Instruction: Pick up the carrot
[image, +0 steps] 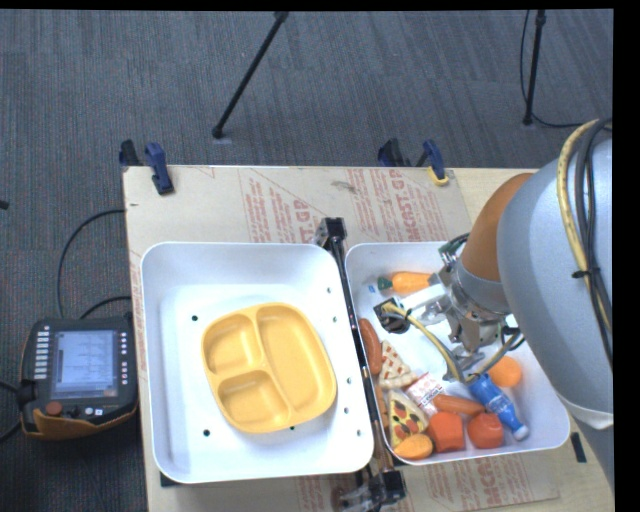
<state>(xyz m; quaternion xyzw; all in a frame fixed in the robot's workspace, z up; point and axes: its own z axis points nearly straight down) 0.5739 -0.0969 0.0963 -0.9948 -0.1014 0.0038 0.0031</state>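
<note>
Reaching in from three o'clock, the arm (560, 290) hangs its tool (470, 345) low over the right bin (545, 435), probably because all the toy food is heaped there; whether the tool is released or clenched I cannot tell, since cables and the wrist cover its end. The carrot (412, 282) seems to be the orange tapered piece at about ten o'clock from the tool, near the bin's far wall and apart from it. A second slim orange piece (458, 405) lies at six o'clock, so I am not fully sure which is meant. A small blue bottle (497, 402) lies beside it, its label too small to read. The left bin (165, 440) holds a yellow divided plate (267, 367), perhaps a place to put things. Red print on the tabletop (300, 205) is upside down and I cannot read it.
</note>
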